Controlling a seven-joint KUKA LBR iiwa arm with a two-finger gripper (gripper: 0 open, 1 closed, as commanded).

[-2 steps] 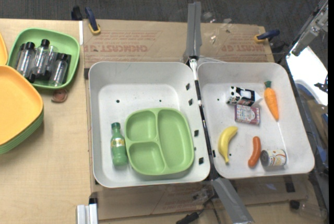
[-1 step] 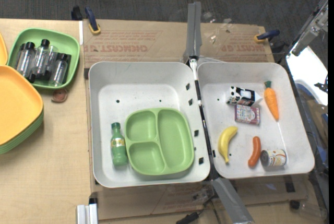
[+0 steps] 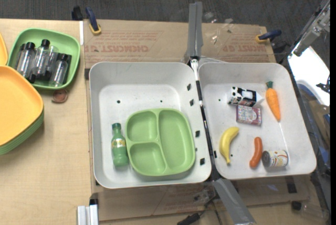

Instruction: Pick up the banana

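My task is unstarted: the banana (image 3: 228,143) lies untouched at seven o'clock in the right bin (image 3: 297,90), and I cannot tell my end effector's state.

The curved yellow plastic banana (image 3: 228,143) lies in the right shallow white bin (image 3: 297,94), left of a red sausage (image 3: 255,152) and a small tin can (image 3: 275,159), below a pink packet (image 3: 249,114). An orange carrot (image 3: 272,102) lies upper right of the banana.

The left bin (image 3: 100,82) holds a tray (image 3: 160,141) with a bottle (image 3: 119,146) to its left; the banana (image 3: 228,142) lies in the right bin (image 3: 302,114), left of a sausage (image 3: 255,152).
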